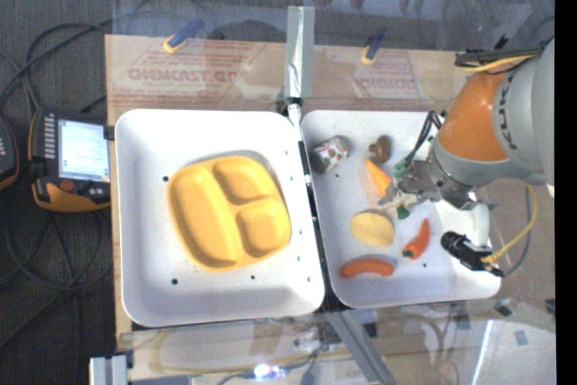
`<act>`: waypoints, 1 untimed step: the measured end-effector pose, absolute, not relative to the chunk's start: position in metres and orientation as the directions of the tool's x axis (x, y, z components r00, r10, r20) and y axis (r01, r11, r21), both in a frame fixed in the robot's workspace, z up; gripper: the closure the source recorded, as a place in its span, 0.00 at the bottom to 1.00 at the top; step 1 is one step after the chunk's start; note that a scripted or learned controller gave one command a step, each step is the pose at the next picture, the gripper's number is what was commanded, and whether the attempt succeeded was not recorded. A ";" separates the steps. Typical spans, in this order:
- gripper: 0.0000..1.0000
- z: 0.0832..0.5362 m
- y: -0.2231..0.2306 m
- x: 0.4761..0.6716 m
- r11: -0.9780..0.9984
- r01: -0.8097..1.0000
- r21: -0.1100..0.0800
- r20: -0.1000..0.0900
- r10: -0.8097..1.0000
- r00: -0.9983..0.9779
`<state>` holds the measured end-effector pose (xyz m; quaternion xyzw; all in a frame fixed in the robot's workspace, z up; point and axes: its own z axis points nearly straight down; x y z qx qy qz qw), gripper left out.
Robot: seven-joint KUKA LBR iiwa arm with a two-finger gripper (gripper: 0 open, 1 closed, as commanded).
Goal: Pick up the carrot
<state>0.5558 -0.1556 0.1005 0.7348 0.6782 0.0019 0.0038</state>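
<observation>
The carrot point(376, 177) is a short orange wedge lying in the right bin point(460, 284), in its upper middle, pointing down and to the right. My gripper point(401, 197) hangs low over the bin just right of and below the carrot's lower end, close to it or touching it. The grey arm with its orange band point(478, 117) comes in from the right above it. The carrot lies on the bin floor, not lifted.
Around the carrot lie a small red-and-white cup point(330, 152), a brown lump point(381, 147), a yellow potato-like piece point(372, 229), a red chili point(416, 239) and a red sausage point(367, 268). A yellow compartment tray point(230, 210) sits in the left bin point(144, 284).
</observation>
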 end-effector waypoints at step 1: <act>1.00 0.211 -0.138 0.576 -0.320 0.947 -0.003 -0.004 0.947 0.320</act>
